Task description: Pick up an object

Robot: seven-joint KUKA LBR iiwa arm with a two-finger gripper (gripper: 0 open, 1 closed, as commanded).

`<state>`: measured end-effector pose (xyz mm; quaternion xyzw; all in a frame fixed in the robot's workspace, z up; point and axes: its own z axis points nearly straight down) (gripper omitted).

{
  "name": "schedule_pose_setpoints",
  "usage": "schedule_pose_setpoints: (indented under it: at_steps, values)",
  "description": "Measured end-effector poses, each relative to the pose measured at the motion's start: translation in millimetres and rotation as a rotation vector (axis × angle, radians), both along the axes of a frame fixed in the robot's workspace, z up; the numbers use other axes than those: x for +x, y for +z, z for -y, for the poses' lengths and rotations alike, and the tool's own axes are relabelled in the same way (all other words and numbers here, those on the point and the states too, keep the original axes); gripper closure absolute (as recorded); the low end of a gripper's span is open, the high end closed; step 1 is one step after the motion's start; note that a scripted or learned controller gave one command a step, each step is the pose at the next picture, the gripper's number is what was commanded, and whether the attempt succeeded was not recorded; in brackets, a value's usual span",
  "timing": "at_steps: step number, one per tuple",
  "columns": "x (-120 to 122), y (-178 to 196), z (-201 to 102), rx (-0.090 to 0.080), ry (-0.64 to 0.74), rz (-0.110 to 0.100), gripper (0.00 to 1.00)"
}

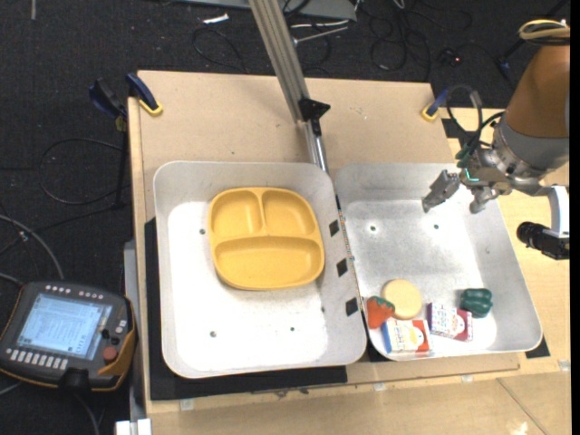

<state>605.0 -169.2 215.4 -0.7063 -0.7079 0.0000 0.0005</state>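
jaws spread apart, nothing between them; gripper (459, 191) hovers over the bare upper part of the right white bin (412, 243). small objects, a round tan disc (402, 297) among them, cluster at the bin's near edge, well apart. risk: closing here catches nothing.

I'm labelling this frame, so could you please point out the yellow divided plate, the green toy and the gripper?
yellow divided plate (266, 263): camera view, its large front compartment.
green toy (477, 302): camera view, its body's middle.
gripper (460, 194): camera view, midway between its fingertips.
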Motion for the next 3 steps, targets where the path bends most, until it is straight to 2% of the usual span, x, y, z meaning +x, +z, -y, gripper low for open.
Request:
schedule_pose_setpoints:
  at_steps: [1,3]
  values:
    - [0,0,0,0.0,0.0,0.0,0.0]
    - [2,-94,-15,0.0,0.001,-0.004,0.0]
